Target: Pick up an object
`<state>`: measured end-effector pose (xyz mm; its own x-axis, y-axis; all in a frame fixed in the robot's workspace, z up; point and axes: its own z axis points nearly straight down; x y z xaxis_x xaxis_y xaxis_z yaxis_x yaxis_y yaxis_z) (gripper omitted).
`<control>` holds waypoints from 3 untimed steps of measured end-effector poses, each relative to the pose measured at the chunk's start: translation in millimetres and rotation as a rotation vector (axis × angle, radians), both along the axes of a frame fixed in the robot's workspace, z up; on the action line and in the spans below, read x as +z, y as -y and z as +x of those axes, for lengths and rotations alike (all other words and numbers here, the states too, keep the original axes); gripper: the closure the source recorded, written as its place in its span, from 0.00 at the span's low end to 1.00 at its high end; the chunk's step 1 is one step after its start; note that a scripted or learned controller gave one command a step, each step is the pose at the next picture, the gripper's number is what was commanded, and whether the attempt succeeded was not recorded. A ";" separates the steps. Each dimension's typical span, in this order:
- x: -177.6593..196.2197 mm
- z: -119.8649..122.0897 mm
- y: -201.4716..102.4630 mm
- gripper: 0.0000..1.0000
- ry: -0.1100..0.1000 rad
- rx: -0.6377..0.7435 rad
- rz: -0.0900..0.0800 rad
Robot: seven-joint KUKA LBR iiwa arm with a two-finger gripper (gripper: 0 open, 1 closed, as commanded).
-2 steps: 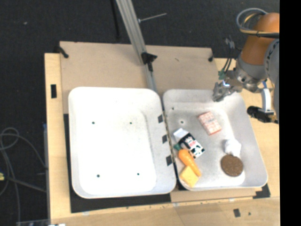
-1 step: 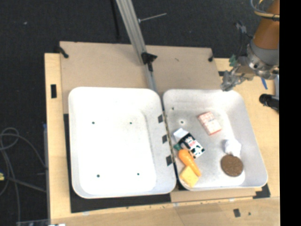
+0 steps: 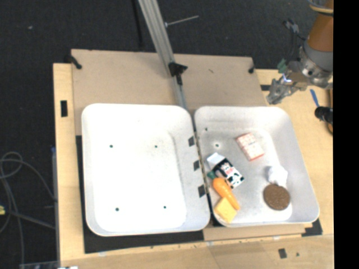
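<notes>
Camera view: gripper [image 3: 279, 89] parked off the right bin's [image 3: 291, 126] back corner, clear of the pile; jaw state unreadable. Candidates inside: orange carrot [image 3: 225, 190], yellow block [image 3: 225, 210], brown disc [image 3: 276, 197], pink card [image 3: 249, 145]. Nothing grasped yet.

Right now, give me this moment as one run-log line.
arm: gripper above right bin's far edge | holding: nothing seen | right bin: carrot, brown disc, pink box | pick: not started
</notes>
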<state>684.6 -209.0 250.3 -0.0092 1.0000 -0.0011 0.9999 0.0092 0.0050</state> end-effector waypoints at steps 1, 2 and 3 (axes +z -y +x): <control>-9.8 -8.0 -47.0 1.00 -0.004 -0.004 0.000; -8.0 -19.2 -88.0 1.00 -0.005 -0.004 0.001; 3.1 -28.5 -142.5 1.00 -0.004 -0.002 0.003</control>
<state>656.1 -66.6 253.4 -0.0070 1.0000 0.0017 1.0000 0.0070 0.0015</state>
